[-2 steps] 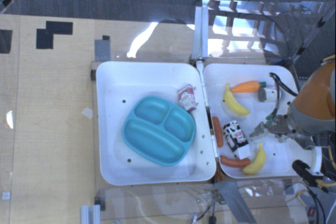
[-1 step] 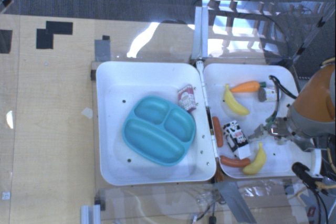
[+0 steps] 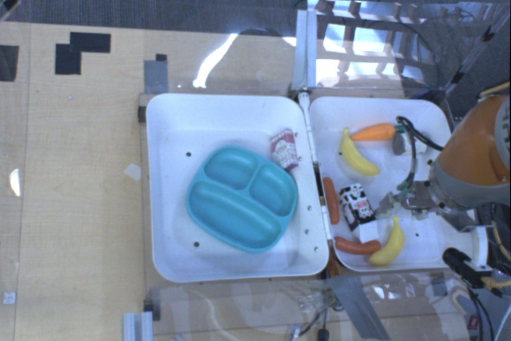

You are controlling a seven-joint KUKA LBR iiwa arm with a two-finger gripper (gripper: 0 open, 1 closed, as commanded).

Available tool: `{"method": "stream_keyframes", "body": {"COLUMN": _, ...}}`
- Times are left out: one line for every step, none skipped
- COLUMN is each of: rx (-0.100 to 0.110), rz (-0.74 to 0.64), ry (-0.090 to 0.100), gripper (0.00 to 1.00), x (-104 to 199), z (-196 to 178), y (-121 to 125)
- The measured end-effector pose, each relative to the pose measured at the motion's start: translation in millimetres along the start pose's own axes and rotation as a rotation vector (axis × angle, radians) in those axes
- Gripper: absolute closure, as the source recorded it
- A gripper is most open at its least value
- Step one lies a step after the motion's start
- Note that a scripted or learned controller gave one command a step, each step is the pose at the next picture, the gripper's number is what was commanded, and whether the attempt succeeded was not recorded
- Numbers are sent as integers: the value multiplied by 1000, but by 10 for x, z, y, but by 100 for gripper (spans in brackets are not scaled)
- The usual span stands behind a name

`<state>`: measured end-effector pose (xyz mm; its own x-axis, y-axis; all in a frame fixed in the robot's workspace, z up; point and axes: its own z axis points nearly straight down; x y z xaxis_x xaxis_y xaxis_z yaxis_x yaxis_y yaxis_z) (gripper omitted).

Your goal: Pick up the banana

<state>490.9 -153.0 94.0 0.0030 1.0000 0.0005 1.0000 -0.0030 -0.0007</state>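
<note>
Two yellow bananas lie in the right bin (image 3: 431, 120). One banana (image 3: 357, 156) sits near the bin's upper left, just below an orange carrot (image 3: 373, 132). The other banana (image 3: 390, 243) lies by the front wall, beside a red sausage (image 3: 357, 246). My gripper (image 3: 402, 201) hovers over the middle of the right bin, just above the front banana and to the right of a black-and-white carton (image 3: 357, 209). Nothing shows as held in it. The grey arm with its orange band (image 3: 479, 152) covers the bin's right side.
A second sausage (image 3: 330, 200) lies along the right bin's left wall. The left bin (image 3: 172, 172) holds a blue divided plate (image 3: 242, 197) and a small red-and-white packet (image 3: 284, 149). A black cable (image 3: 411, 141) loops near the carrot.
</note>
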Motion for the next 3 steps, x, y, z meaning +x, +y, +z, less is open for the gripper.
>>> {"method": "stream_keyframes", "body": {"rx": 1, "rz": -4, "ry": 1, "gripper": 100, "x": 0, "z": -71, "y": 19}}
{"method": "stream_keyframes", "body": {"rx": -1, "rz": 252, "ry": -1, "gripper": 100, "x": 407, "z": -929, "y": 67}}
{"method": "stream_keyframes", "body": {"rx": -1, "rz": 252, "ry": -1, "gripper": 0, "x": 407, "z": -928, "y": 66}}
